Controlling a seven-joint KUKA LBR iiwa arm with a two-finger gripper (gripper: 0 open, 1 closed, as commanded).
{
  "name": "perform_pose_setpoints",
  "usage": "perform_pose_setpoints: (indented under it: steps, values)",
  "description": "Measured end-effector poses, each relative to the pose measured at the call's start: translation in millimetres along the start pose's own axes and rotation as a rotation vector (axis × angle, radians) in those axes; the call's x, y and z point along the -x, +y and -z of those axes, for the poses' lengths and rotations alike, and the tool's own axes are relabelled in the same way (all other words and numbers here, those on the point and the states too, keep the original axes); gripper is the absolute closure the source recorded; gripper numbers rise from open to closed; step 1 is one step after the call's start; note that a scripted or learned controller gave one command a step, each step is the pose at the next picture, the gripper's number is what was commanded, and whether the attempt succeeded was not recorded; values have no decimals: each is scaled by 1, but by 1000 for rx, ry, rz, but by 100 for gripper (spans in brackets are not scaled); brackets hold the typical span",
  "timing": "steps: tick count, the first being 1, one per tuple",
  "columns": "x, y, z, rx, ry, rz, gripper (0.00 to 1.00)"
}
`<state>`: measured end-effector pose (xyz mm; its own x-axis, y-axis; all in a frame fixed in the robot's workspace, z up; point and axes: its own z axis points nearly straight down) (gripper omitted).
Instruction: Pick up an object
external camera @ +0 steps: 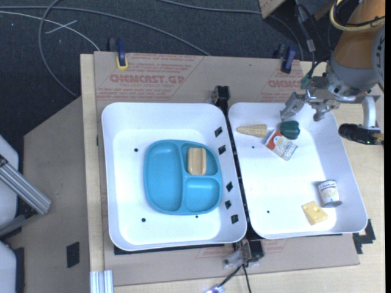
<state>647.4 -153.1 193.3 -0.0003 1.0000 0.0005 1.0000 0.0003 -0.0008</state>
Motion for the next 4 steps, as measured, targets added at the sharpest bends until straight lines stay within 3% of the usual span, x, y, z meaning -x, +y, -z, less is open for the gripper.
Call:
perform_pose_setpoints:
  steps: [2,3,4]
  values:
    - [1,0,-106,3,1,0,0]
    - [5,-2,-91,-6,-5,-1,100]
    - [8,-7,-29,6,-2,-1,100]
